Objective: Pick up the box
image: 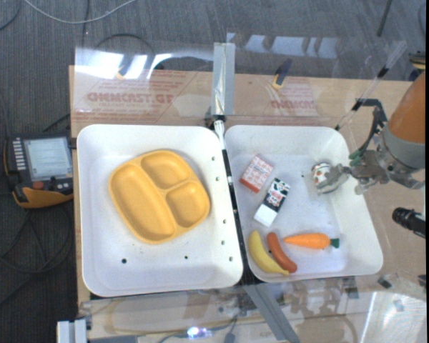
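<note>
At the far left, on the dark floor beside the bench, I see a handheld control pendant (pixel 39 164) with a grey screen and an orange underside. Next is the left bin (pixel 100 263), and in it lies a yellow divided plate (pixel 159 194) with three compartments, turned at an angle.

In the right bin (pixel 357 256), near its left wall, I see the box (pixel 257 173). It is small, red-orange and white, and it lies flat in the upper left part of this bin. Just below and to the right of it is a small white carton with black patches (pixel 272 201), like a toy milk carton; the two are close, but I cannot tell if they touch. At the front of the bin a banana (pixel 263 254) and a sausage (pixel 282 252) lie side by side, touching. A toy carrot (pixel 311 241) lies just to the right of them, with its green end pointing right.

The gripper (pixel 327 178) is over the upper right part of this bin, well apart from the box. Its tip looks pale and blurred, and I cannot tell how far the fingers are apart, or if anything is between them. The grey arm with the orange band (pixel 417 120) is at the right edge.
</note>
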Controlling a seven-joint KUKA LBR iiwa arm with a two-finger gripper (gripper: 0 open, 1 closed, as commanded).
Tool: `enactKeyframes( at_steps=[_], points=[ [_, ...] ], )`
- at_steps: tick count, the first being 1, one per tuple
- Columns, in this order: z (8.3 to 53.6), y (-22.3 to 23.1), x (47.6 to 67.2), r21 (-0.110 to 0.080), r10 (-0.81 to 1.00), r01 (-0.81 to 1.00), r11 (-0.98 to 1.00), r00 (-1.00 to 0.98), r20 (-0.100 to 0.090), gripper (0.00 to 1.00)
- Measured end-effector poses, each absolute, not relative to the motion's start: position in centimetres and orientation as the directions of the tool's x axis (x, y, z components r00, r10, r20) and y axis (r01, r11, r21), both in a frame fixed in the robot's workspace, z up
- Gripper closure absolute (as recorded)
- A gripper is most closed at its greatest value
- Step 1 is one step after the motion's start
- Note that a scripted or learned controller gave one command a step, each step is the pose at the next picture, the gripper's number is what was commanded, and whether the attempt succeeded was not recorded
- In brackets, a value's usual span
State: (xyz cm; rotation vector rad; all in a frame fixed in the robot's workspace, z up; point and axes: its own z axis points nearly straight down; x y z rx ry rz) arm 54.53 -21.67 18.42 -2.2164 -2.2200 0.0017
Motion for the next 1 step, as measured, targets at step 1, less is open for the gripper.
enactKeyframes(
  at_steps=[1],
  points=[
    [10.87,-16.31,57.34,-0.003,0.996,0.996,0.088,-0.088,-0.004,0.00]
  ],
)
